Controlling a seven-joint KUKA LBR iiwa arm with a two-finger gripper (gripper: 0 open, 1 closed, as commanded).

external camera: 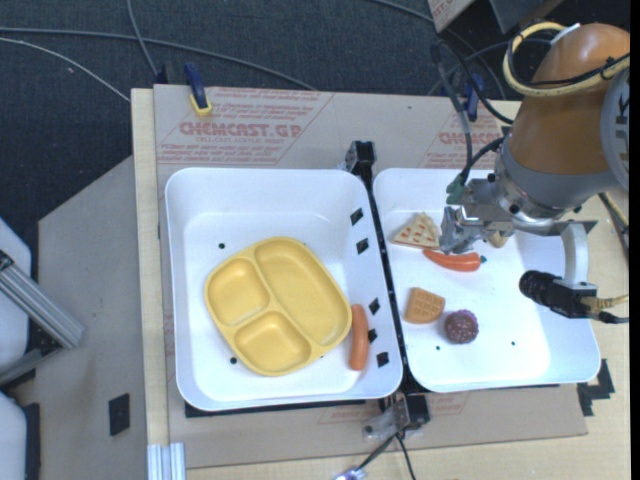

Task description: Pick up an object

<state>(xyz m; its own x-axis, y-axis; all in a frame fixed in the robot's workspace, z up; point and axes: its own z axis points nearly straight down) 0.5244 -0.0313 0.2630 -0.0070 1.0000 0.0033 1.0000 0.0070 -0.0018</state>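
Target object: red chili pepper [453,260], the likeliest pick; it lies flat on the floor of the right bin [560,363], in the far half, nearer the bin's left wall, directly under the gripper.
Near edge, right bin: a dark red round fruit, perhaps a plum [461,326], sits closest to the near rim, left of centre.
Beside it: a tan biscuit-like block [424,305] rests just left of the fruit and slightly farther in, near the divider between the bins.
Near edge, left bin: a yellow three-compartment tray [275,304] lies flat at the centre of the left bin [190,208]; an orange sausage-shaped piece [358,336] lies along the tray's right edge, close to the bin's right wall.
Far half, right bin: a tan waffle wedge [417,232] lies just beyond the pepper, towards the far-left corner.
Gripper: the gripper [462,236] hangs low over the pepper's far side; whether its fingers are spread or closed cannot be told from this angle.
Arm: the grey wrist with its orange band [570,88] enters over the bin's far-right corner.
Progress: reach appears done and descent nearly so. No object is seen between the fingers; closing, lifting and confirming the grasp remain.
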